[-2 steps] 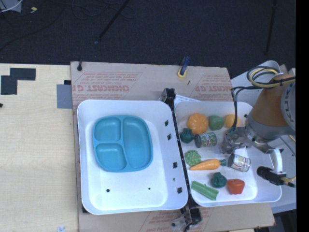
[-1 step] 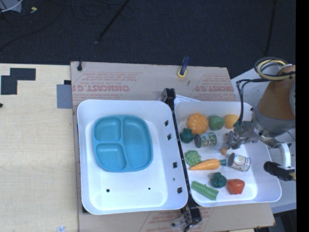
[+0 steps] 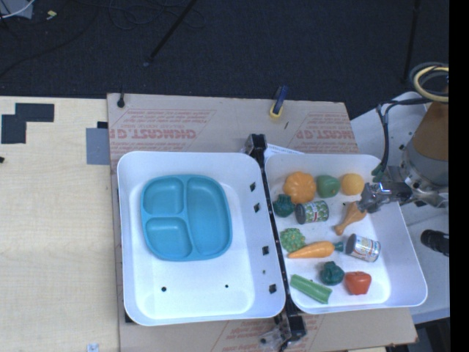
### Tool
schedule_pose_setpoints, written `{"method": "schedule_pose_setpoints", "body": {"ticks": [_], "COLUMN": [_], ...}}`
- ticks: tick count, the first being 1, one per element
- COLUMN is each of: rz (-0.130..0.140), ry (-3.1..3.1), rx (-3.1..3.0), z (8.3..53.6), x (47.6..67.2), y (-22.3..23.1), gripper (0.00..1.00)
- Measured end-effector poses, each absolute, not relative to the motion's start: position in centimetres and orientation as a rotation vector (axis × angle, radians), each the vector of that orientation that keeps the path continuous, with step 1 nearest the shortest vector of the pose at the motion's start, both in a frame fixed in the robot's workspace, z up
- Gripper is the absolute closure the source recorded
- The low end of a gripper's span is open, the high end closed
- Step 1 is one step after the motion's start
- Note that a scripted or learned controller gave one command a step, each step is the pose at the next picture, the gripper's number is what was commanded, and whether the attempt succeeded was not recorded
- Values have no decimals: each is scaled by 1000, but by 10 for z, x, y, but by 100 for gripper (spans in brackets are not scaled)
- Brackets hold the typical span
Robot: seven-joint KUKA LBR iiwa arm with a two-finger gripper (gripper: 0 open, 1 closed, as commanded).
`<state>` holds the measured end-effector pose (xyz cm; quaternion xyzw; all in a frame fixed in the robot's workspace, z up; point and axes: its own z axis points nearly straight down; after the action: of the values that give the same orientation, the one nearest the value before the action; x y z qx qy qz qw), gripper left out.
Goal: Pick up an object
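The right bin [image 3: 410,270] holds several toy foods. At the back lie an orange fruit [image 3: 300,186], a green fruit [image 3: 327,185] and a yellow lemon [image 3: 352,183]. In the middle are a small can [image 3: 313,212], a brown drumstick [image 3: 352,217], a broccoli piece [image 3: 292,238], a carrot [image 3: 311,251] and a second can [image 3: 363,248]. Toward the front sit a red tomato [image 3: 357,282] and a green pod [image 3: 310,288]. My gripper [image 3: 371,194] is low over the bin's back right, just above the drumstick's upper end and right of the lemon.
A blue divided plate [image 3: 185,217] lies in the left bin [image 3: 132,270]. Black clips run along the divider [image 3: 265,226] between the bins. Two dark green pieces [image 3: 283,206] [image 3: 331,273] lie among the foods. The arm's body [image 3: 429,152] stands past the bin's right rim.
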<state>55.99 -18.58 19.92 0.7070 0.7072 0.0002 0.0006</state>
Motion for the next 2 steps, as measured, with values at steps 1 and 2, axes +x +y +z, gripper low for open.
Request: {"method": "schedule_pose_setpoints", "body": {"ticks": [1,2], "rz": [0,-3], "ry": [2223,2230], "rx": [2220,2222], "z": [228,217], "x": [560,575], "y": [-187,-141], "gripper": [100,100]}}
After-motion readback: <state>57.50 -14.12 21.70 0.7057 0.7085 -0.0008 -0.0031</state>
